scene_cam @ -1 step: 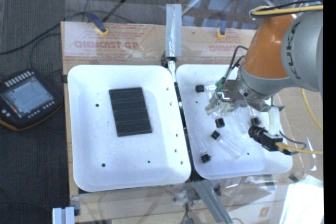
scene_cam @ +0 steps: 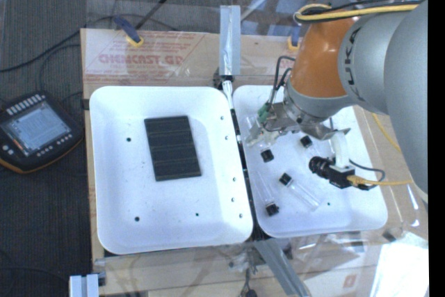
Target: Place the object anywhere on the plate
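Observation:
The plate (scene_cam: 172, 147) is a dark ribbed rectangle lying flat in the middle of the left white bin (scene_cam: 111, 205). In the right bin (scene_cam: 361, 215) lie several small black blocks: one (scene_cam: 266, 155) near the bin's left wall, one (scene_cam: 284, 179) in the middle, one (scene_cam: 272, 208) toward the front, and one (scene_cam: 305, 141) under the arm. A clear tube (scene_cam: 303, 193) lies beside the middle block. My gripper (scene_cam: 259, 133) hangs low over the back left of the right bin, just above the first block. Nothing is seen held in it.
The grey and orange arm (scene_cam: 327, 73) covers the back of the right bin. A black fitting with a yellow cable (scene_cam: 332, 171) sits over the bin's right half. A handheld pendant (scene_cam: 33, 130) lies left of the bench. A raised divider (scene_cam: 240, 149) separates the bins.

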### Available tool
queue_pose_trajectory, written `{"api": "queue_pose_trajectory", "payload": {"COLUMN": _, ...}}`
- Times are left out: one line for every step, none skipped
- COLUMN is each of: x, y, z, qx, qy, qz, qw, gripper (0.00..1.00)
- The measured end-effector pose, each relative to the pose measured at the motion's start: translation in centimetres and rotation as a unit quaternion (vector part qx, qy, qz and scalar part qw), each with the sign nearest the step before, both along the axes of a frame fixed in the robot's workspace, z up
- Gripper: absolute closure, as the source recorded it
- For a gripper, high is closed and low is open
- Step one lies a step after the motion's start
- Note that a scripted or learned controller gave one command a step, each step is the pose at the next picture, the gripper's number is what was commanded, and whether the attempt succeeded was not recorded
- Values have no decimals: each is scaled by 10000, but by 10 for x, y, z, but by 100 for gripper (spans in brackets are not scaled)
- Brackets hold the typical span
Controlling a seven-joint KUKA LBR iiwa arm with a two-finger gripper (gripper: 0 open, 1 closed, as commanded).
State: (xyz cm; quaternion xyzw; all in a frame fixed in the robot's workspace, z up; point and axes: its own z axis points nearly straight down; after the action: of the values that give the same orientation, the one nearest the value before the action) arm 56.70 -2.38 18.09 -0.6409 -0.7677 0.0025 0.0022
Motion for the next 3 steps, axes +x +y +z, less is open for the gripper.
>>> {"api": "queue_pose_trajectory", "payload": {"x": 23, "y": 92, "z": 25, "qx": 2, "qy": -5, "qz": 844, "qw": 9964, "gripper": 100}}
{"api": "queue_pose_trajectory", "payload": {"x": -41, "y": 153, "z": 67, "qx": 0, "qy": -1, "qz": 649, "qw": 9979, "gripper": 100}}
{"api": "queue_pose_trajectory", "payload": {"x": -1, "y": 191, "z": 112, "qx": -3, "qy": -8, "qz": 2209, "qw": 9753, "gripper": 100}}
